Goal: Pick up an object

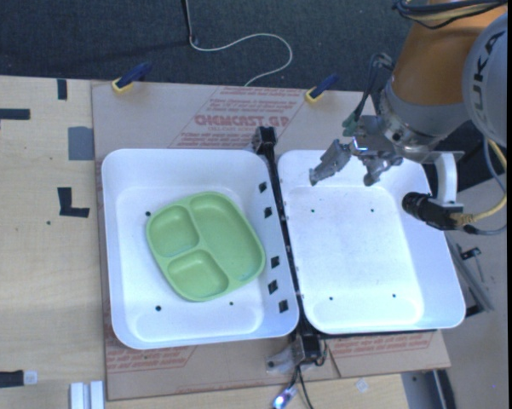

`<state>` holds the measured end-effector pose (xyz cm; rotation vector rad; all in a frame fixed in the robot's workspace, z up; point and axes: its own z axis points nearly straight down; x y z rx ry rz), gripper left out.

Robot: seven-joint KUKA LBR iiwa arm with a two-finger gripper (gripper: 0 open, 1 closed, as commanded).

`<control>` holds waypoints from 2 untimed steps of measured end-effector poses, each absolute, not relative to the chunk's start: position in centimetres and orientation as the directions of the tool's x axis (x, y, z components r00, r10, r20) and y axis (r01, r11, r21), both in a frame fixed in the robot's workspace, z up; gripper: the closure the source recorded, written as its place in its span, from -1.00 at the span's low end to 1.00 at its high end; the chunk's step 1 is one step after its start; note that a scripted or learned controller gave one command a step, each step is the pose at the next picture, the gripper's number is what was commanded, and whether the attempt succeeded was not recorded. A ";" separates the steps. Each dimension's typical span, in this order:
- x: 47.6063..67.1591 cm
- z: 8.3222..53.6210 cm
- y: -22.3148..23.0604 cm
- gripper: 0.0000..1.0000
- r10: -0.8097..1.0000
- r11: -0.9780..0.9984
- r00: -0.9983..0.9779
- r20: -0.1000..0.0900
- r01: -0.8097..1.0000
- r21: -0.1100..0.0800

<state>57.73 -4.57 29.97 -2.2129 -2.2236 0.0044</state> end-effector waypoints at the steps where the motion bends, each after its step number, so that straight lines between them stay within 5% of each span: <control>1: 56.0 37.1 1.0 -1.00 1.000 0.008 -0.008 0.002 1.000 0.005; 2: 48.2 30.7 1.4 -1.00 1.000 -0.001 0.001 0.000 1.000 -0.012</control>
